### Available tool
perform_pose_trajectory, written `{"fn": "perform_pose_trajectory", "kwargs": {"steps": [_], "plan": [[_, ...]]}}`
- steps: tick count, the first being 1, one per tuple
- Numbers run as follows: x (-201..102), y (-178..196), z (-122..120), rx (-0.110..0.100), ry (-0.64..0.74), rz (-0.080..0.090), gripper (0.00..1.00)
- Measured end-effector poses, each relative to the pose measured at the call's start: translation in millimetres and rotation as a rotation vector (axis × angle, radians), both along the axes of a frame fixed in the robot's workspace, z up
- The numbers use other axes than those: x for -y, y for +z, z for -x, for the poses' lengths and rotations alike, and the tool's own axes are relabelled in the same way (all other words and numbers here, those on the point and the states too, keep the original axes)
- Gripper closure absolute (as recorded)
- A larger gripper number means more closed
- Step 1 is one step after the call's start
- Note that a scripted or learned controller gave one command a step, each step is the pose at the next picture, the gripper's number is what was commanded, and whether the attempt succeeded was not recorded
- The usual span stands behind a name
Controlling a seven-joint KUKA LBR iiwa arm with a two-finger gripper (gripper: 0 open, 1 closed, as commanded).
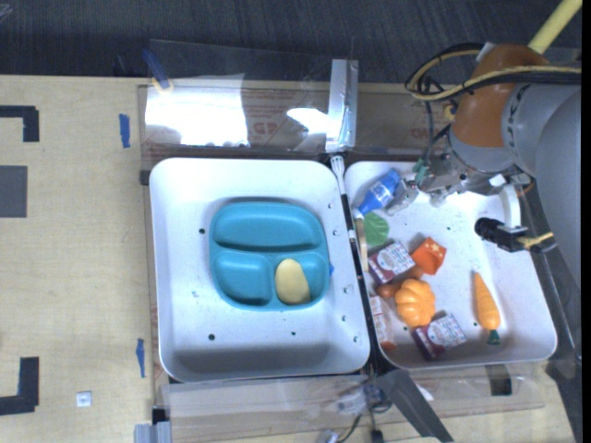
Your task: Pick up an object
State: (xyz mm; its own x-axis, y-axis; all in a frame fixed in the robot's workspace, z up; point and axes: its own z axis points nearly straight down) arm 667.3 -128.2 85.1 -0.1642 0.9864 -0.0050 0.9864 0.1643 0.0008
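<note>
Carrot (pixel 486 305) lies lengthwise, tip uppermost.

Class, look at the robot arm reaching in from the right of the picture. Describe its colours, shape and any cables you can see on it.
The arm is a thick, rounded grey tube with an orange band above the wrist. Black and yellow cables loop beside that band. At its tip the gripper is a small metallic grey block.

arm (pixel 545 127) cut off at right edge, end effector (pixel 434 178) fingers indistinct
</note>
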Motion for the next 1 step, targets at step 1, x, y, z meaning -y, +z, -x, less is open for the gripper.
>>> {"fn": "perform_pose_trajectory", "kwargs": {"steps": [1], "plan": [[-21.0, 1.4, 56.7, 0.001, 0.085, 0.000, 0.00]]}}
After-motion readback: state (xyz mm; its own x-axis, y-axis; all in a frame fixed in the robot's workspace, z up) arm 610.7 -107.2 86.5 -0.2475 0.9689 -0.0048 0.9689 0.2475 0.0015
